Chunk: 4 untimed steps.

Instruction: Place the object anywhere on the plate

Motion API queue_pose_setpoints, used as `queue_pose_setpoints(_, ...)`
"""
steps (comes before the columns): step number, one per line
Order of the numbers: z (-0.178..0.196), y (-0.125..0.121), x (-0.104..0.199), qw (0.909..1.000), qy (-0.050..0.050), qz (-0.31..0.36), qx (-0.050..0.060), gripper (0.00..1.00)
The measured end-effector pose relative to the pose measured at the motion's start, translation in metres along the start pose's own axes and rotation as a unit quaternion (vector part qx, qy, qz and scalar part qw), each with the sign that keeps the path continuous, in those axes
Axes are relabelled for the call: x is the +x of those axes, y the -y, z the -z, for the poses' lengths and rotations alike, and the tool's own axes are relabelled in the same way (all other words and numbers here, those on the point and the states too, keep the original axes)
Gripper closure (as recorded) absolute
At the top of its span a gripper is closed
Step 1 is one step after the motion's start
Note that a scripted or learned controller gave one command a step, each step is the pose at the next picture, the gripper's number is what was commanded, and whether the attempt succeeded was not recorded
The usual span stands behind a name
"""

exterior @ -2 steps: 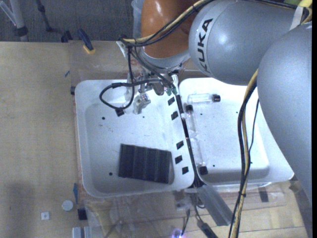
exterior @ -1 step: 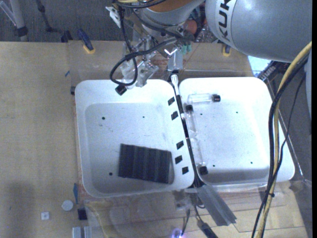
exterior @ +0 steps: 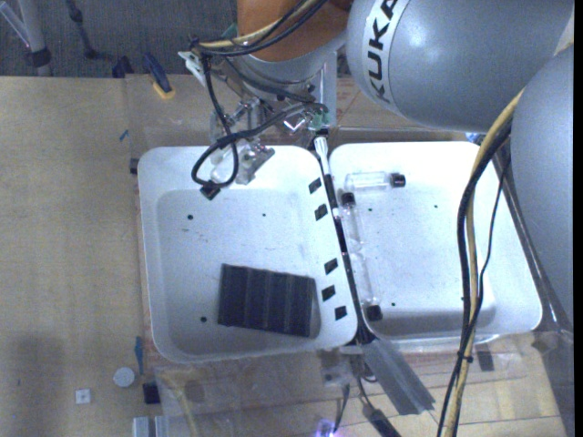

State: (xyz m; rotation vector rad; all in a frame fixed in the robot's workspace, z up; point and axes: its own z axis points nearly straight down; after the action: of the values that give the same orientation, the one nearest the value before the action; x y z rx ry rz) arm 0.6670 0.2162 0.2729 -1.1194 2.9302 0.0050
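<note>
Arm [exterior: 455, 44]: grey, lettered "KUKA". Jaws [exterior: 250, 157] over left bin [exterior: 164, 244]; state cannot be told. Dark ribbed plate [exterior: 266, 300] in left bin.

Pale tan wooden bench top [exterior: 64, 244] spanning the left side, bearing a small round grey disc [exterior: 122, 376] near its lower edge. Dark grey carpeted floor [exterior: 109, 12] beyond the bench's far edge. Even, diffuse overhead lighting.

Bare left bin [exterior: 182, 235] floor around dark ribbed plate [exterior: 266, 300]
</note>
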Motion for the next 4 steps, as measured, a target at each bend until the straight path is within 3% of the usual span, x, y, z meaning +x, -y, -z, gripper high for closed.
queue_pose_setpoints(1,0.003,-0.003,-0.003,0.9987,0.001,0.051,0.001,1.00)
queue_pose_setpoints(2,0.044,0.033,0.028,0.9946,0.002,0.104,0.002,1.00)
queue_pose_setpoints(3,-0.069,0.021,0.019,0.9847,0.000,0.174,0.000,1.00)
queue_pose_setpoints(4,0.041,0.002,0.003,0.9285,0.002,0.371,0.001,1.00)
